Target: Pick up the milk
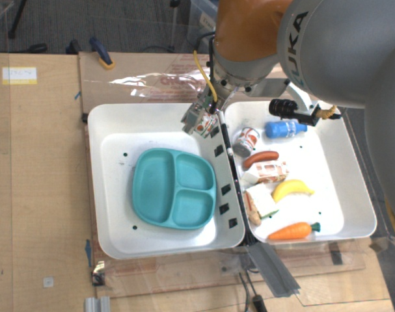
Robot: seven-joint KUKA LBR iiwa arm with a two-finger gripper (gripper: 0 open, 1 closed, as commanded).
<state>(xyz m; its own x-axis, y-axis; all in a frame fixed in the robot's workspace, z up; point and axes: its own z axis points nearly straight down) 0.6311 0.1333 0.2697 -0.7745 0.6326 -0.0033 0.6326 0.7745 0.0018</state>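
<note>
Camera view: pincer [202, 119] mostly hidden under the arm [295, 25]; finger state indeterminate. Milk carton [267, 171] lies lower right, partly covered.

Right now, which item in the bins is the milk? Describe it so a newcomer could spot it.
Look in the right bin, the one crowded with toy food, not the one with the teal plate. Near its middle, the milk carton lies on its side between the sausage above and the banana below. It is the boxy white-and-brown pack.
</note>
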